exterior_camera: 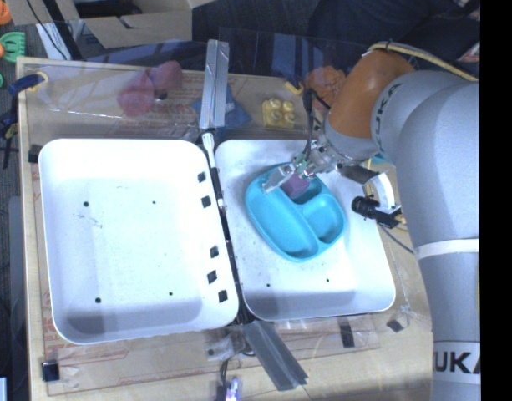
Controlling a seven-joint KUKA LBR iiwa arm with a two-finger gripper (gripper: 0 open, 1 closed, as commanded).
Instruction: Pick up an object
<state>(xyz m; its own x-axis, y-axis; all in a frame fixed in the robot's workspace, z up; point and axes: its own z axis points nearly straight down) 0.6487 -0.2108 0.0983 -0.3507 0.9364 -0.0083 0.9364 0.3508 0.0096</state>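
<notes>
A blue two-compartment dish lies tilted in the right bin, towards its back. My gripper is low over the dish's back rim, reaching in from the right under the orange wrist band. A small purple object shows just beneath the gripper, in the dish's back compartment. The gripper's body covers part of it, and I cannot tell whether it is touched or held.
The left bin lies beside the right one, with black clips along the shared wall. Behind the bins, on the bench, are a yellow block, pink shapes and an orange thing. The arm's grey body fills the right side.
</notes>
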